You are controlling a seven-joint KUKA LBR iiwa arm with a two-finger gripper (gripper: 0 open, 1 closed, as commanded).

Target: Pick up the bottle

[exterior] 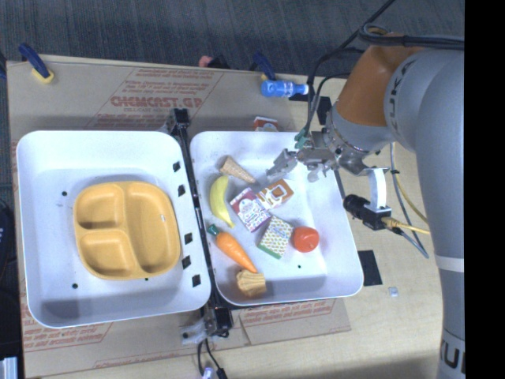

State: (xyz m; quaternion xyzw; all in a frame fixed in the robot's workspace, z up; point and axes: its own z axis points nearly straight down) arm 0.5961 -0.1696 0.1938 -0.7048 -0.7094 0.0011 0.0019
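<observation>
overhead slanted view, both bins

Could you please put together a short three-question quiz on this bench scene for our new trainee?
1. True or false: the yellow divided plate lies in the left bin.
2. Which sits closest to the tomato? A) banana B) green packet C) ice cream cone
3. Fill in: the gripper hovers over the ___ bin.

Key: 1 true; 2 B; 3 right.
</observation>
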